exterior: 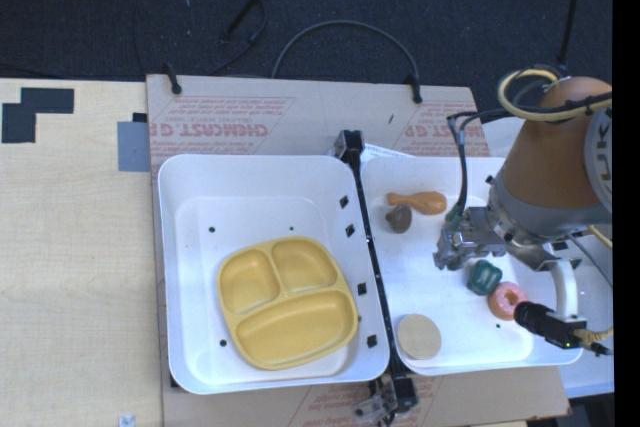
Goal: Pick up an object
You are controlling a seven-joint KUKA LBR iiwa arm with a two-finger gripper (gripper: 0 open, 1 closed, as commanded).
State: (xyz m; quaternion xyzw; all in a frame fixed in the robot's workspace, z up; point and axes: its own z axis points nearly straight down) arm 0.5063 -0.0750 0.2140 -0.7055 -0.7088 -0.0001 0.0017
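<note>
Two shallow white bins sit side by side on the table (70,245), resting on a sheet of printed cardboard (300,115). The left bin (190,195) holds a yellow divided plate (287,301), lying flat toward the bin's near right corner, with two small compartments on its far side and one long one on its near side. The right bin (420,180) holds several small things: an orange, elongated object (420,202) lies near the far wall; a small brown-grey lump (399,219) sits just beside it on the near side; a pale tan round disc (419,336) lies flat close to the near wall, by the divider between the bins; a teal object (487,276) and a pink ring-shaped object (505,300) lie next to each other toward the bin's right side. The grey arm with its orange band (560,140) reaches in from the right and hangs over the right bin. The gripper (456,250) sits low over the bin floor, just left of the teal object and well apart from the orange one. How far the gripper is open cannot be told from this slant, and nothing can be made out in its hold. Dark cables (340,40) loop over the floor beyond the table.
</note>
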